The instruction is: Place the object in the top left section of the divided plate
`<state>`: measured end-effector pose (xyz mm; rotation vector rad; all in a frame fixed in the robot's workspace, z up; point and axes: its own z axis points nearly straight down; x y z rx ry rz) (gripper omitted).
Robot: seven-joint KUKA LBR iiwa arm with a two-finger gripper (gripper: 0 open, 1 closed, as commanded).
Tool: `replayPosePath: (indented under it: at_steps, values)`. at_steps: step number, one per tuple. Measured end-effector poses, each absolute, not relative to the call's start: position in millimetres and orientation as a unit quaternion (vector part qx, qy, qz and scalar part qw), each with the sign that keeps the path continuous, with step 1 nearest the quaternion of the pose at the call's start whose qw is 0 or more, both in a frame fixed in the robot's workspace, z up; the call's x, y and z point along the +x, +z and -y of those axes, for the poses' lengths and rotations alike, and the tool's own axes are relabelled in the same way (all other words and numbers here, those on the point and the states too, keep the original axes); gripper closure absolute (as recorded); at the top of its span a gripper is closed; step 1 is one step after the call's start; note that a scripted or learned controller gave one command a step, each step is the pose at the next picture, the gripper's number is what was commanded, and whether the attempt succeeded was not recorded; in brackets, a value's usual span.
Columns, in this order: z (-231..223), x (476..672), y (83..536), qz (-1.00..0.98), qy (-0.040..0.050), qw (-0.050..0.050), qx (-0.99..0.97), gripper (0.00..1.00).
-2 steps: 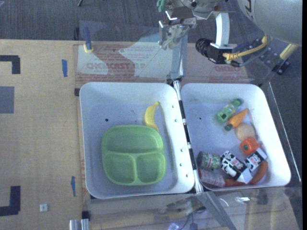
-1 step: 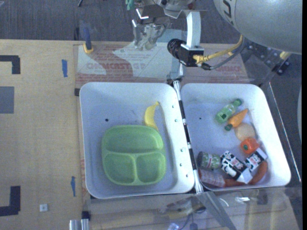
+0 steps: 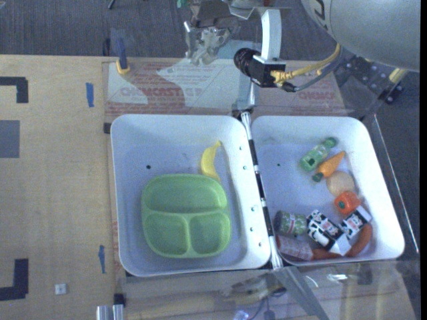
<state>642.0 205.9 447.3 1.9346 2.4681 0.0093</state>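
The bench (image 3: 53,179) is seen from one fixed camera set high above, angled downward, with both white bins (image 3: 127,245) taken in from moderate distance.

Partial dark capitals, apparently "UR", stand on the arm's grey casing (image 3: 373,12) at the far right, cut off by the frame's top edge. On the far side of the tabletop, beyond the two white bins, a clear sheet (image 3: 180,85) carries faded red lettering that runs left to right but is too washed out to read. Small packages (image 3: 327,229) in the near part of the right bin (image 3: 383,179) bear black-and-white print, too small to make out.
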Motion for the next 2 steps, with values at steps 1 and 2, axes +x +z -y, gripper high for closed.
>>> replayPosePath:
  at_steps: [1, 2]
  values:
    - [-216, 666.0, 436, -0.752, 0.0015, 0.001, 0.659, 1.00]
    - [-217, 666.1, 447, -0.753, 0.0031, 0.003, 0.658, 1.00]
